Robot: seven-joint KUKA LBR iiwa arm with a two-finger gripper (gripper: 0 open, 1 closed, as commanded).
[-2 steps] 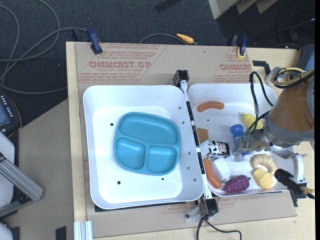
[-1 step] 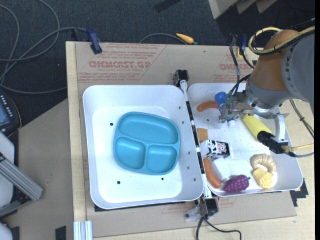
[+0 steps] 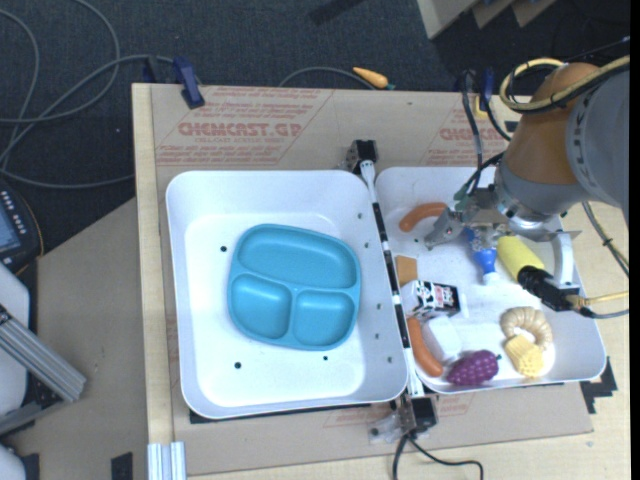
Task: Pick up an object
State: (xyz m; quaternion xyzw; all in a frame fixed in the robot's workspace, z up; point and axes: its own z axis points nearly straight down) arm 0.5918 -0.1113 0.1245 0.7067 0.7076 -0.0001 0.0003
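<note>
The grey arm with the orange band reaches in from 3 o'clock, and its gripper [image 3: 478,230] hangs low over the right white bin [image 3: 590,353]. I cannot tell from here if the tool is clenched or let go, or if it has anything.

Right under the tool, at about 6 o'clock from it, is a small blue plastic toy [image 3: 486,260]. It is the nearest thing to take. It looks light and hard, so it may slip. A hold across its thin middle seems best.

Touching it at 3 o'clock is a yellow plastic banana-like toy [image 3: 519,256], smooth and round, so it could roll away.

At 9 o'clock from the tool lies an orange toy sausage [image 3: 424,214]. Farther down, at 6 o'clock, are a purple toy grape bunch [image 3: 473,368], bumpy and easy to grip, and a yellow toy corn cob [image 3: 527,356].

The left white bin [image 3: 190,203] holds a blue plastic plate with 3 parts [image 3: 292,284].
</note>
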